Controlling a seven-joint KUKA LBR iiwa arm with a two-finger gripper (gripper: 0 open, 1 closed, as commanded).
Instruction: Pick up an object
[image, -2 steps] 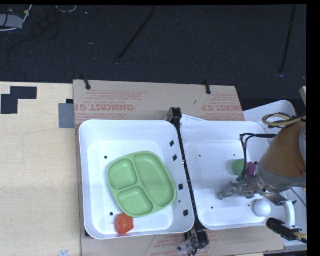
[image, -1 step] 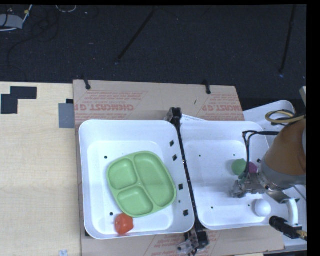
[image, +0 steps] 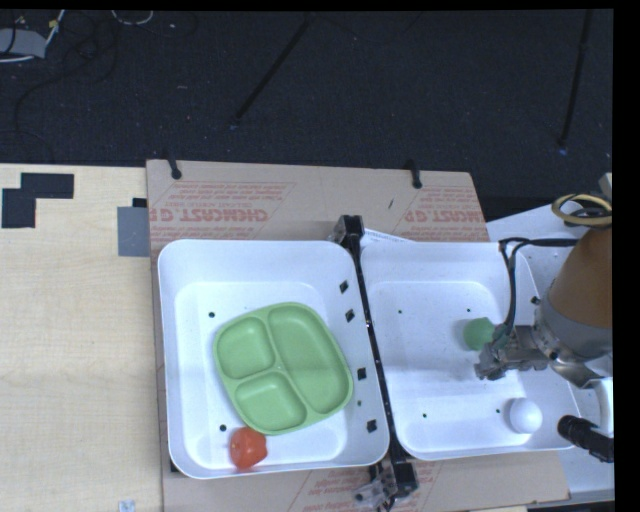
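end effector (image: 492, 362) beside green ball (image: 477, 332), rt bin (image: 440, 300)

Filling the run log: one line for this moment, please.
hand: low in right bin | beside green ball | white ball near | nothing seen held

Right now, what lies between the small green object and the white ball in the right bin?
In the camera view, the gripper lies between the small green object and the white ball, over bare white floor of the right bin.
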